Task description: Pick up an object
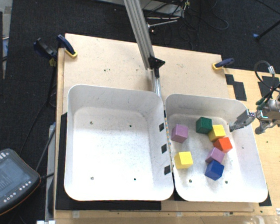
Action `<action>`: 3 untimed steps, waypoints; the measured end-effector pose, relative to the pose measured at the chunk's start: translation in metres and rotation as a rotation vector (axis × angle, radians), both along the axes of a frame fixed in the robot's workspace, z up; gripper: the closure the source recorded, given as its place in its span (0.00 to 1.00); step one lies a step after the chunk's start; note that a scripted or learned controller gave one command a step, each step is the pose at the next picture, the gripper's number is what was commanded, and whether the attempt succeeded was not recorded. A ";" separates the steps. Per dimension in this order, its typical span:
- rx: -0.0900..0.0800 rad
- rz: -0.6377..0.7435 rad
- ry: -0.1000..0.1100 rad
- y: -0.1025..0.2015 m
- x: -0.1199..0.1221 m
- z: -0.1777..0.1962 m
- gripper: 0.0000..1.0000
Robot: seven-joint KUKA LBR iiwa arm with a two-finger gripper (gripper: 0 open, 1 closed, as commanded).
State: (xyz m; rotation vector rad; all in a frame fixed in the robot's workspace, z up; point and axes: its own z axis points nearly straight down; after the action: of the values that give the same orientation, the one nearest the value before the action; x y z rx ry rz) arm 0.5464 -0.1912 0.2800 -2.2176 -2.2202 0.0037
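Nearest the lens, at the lower left corner, a grey teach pendant (2, 182) lies off the tabletop (115, 65), well clear of the work. On the tabletop sit two white bins; the left bin (74, 142) carries nothing I can make out, while the right bin (255, 187) holds seven cubes. The claw (250, 121) hangs at that bin's far right rim, its fingers spread apart with nothing between them. From the claw, the cubes lie to the camera's left and toward the near edge. Closest are the yellow cube (217, 131) and the orange cube (224, 144) just below it, touching or nearly so, with the green cube (204, 125) beside the yellow one. My judgement: a short reach inward toward the yellow cube suits best, though tight neighbours may crowd the fingers.
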 end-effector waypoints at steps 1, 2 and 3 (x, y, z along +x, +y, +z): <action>-0.001 0.000 -0.004 0.000 0.001 0.002 0.00; 0.001 -0.001 0.002 0.004 -0.002 -0.061 0.00; 0.000 -0.002 0.000 0.004 -0.010 -0.107 0.00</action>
State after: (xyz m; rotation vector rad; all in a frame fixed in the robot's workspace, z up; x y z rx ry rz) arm 0.5366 -0.1871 0.1729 -2.2197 -2.2175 0.0040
